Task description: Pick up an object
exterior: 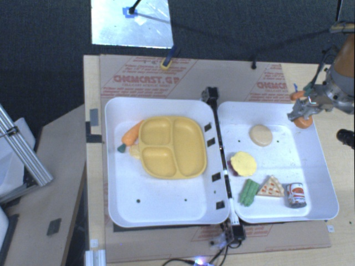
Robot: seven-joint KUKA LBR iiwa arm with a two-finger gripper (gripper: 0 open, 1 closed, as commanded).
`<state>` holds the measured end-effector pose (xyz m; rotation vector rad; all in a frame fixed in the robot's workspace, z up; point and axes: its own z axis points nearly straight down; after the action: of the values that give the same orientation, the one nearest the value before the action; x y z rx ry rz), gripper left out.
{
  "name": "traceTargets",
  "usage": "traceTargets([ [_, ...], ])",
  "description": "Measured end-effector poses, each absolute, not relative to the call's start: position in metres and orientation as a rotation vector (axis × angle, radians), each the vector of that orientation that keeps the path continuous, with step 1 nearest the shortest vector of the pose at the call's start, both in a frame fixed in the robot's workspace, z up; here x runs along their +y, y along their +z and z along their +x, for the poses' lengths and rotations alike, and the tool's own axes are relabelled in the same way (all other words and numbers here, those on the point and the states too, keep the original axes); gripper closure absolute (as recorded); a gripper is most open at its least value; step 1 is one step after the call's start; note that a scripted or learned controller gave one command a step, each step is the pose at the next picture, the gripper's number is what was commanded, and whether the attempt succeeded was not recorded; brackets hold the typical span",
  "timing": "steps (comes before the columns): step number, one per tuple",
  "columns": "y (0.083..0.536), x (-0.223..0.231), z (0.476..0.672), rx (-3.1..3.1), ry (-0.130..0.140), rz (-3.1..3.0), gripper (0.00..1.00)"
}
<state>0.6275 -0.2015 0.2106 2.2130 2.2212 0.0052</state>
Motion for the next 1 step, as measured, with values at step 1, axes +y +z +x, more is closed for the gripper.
traceTargets([
  [1,0.2255,-0.2017,0.6285,2.223,0.003,2.215,1.00],
])
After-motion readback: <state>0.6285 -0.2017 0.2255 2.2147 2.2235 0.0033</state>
